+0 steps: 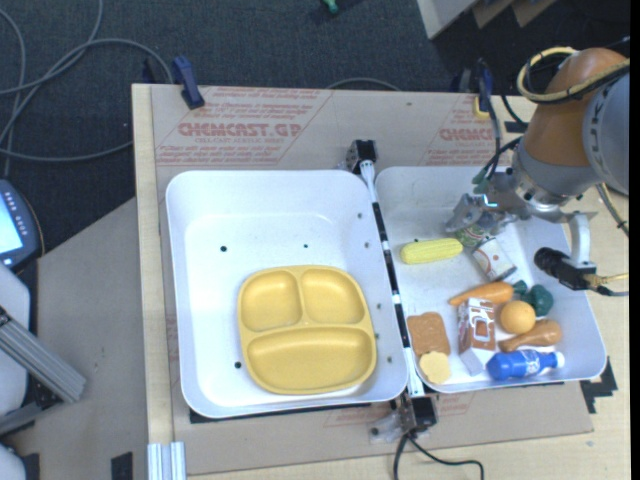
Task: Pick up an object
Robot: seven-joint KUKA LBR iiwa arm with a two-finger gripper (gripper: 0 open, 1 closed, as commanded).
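The arm reaches in from the right, and its gripper (478,218) hangs over the back of the right bin (420,190). Just below and left of it lies a yellow corn cob (432,251). A small brown and white carton (493,259) sits right under the gripper's tip, partly covered by it. Further forward are a carrot (486,293), an orange (517,317), a red and white packet (477,325), a brown bread slice (428,333), a pale round slice (435,368) and a blue bottle (522,365). I see nothing held.
The left bin (200,218) holds a yellow divided plate (305,328). A dark green piece (541,297) and an orange sausage shape (533,337) lie by the right bin's right wall. A black clip (362,153) joins the bins at the back.
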